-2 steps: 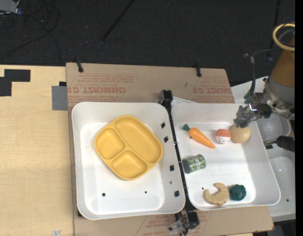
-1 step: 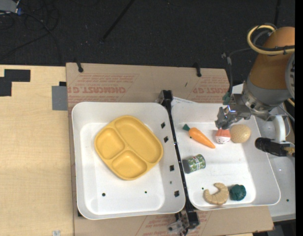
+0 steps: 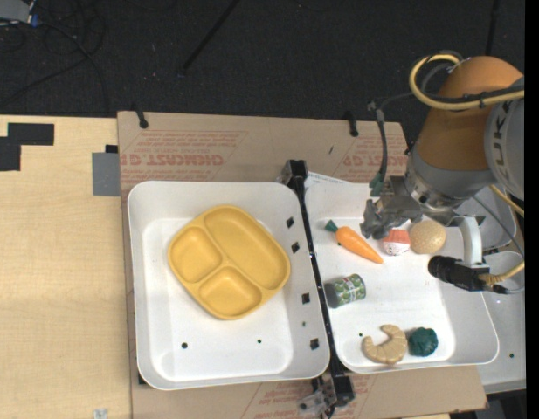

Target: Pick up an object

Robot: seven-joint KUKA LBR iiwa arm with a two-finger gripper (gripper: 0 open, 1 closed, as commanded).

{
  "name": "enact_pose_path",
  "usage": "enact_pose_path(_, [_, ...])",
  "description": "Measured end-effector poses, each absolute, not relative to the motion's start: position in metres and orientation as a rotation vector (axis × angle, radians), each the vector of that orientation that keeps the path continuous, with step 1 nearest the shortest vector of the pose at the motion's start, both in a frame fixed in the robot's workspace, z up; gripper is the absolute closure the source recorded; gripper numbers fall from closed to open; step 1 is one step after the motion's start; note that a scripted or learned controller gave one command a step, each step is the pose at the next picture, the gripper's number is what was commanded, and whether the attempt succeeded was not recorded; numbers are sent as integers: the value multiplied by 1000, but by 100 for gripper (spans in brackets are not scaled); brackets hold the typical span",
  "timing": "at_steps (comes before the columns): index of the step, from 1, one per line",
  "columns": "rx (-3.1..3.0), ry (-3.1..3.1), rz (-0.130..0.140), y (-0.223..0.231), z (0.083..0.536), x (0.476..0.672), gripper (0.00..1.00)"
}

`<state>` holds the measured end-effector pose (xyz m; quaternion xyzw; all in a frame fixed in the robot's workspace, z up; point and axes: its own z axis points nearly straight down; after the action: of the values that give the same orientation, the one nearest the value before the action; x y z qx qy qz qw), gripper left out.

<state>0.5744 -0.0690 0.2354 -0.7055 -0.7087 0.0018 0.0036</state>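
My gripper (image 3: 384, 223) hangs low over the back half of the right bin (image 3: 466, 343), under the orange-banded wrist. Just below and right of it lies a small red and white object (image 3: 395, 243), partly hidden by the gripper; I cannot see whether it is held. An orange carrot (image 3: 357, 243) with a green top lies just left of the gripper. A beige ball (image 3: 426, 236) rests to its right. Nearer the front are a green can (image 3: 345, 291) on its side, a tan croissant-shaped piece (image 3: 385, 345) and a dark teal lump (image 3: 422, 341).
The left bin (image 3: 155, 339) holds a yellow divided plate (image 3: 228, 261). A black divider (image 3: 309, 269) runs between the two bins. Cardboard lies under the bins, and a wooden bench top spreads to the left.
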Motion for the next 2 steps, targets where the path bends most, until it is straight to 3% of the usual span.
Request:
enact_pose_path(1, [-2211,-2222,5,-12,225,575,100])
enact_pose_path(2, [-2211,-2221,8,33,216,562,100])
